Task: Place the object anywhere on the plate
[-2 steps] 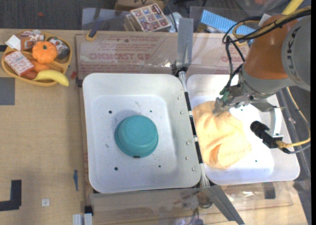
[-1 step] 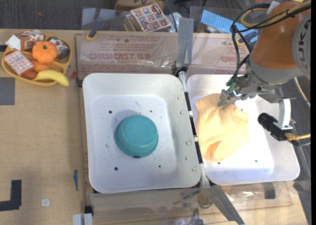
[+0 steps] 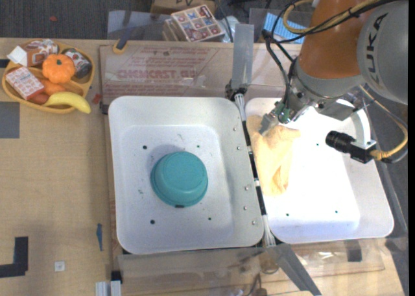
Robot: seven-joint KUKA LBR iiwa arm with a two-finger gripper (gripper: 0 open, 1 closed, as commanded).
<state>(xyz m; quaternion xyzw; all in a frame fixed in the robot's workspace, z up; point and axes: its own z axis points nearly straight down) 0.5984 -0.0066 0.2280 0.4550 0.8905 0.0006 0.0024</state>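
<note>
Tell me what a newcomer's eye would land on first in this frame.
Probably the teal plate, upside-down-looking, alone in the middle of the left bin. Next, the grey-and-orange arm reaching in from the right, its gripper down over a pale yellow cloth-like object at the right bin's left side. A dish of toy food sits far left.

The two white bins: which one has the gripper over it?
The right bin. The gripper hangs over its upper left corner, by the pale yellow object; the left bin holds the teal plate.
</note>
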